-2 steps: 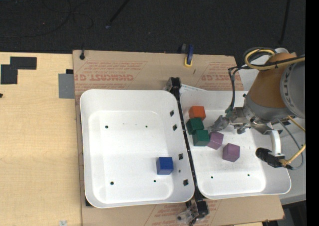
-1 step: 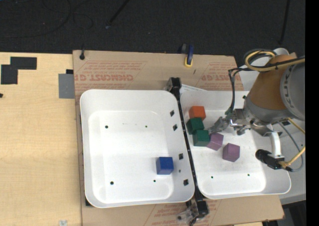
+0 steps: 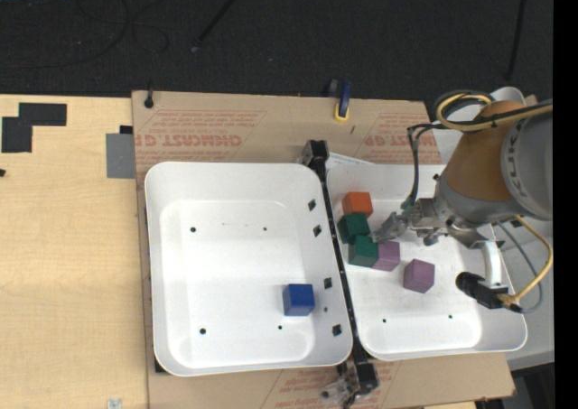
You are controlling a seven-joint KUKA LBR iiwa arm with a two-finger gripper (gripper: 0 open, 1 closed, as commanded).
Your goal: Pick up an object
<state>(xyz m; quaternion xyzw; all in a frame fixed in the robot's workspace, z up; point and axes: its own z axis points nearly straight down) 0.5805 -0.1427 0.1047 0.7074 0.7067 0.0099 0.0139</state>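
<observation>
Where the arm (image 3: 506, 172) reaches in from the right, the gripper (image 3: 397, 228) is seen low over the right bin (image 3: 452, 330), close to a cluster of blocks by that bin's left wall. Whether the gripper is released or clenched cannot be told, and no block is seen grasped by it. An orange block (image 3: 358, 203) is found at the far end of the cluster, with a dark green block (image 3: 354, 226) just near of it and a second green block (image 3: 363, 249) nearer still. A purple block (image 3: 387, 255) is set touching that green block on its right, and another purple block (image 3: 418, 275) lies apart, further right and nearer. In the left bin (image 3: 181, 190), a blue block (image 3: 298, 299) is placed alone toward the near right corner.
</observation>
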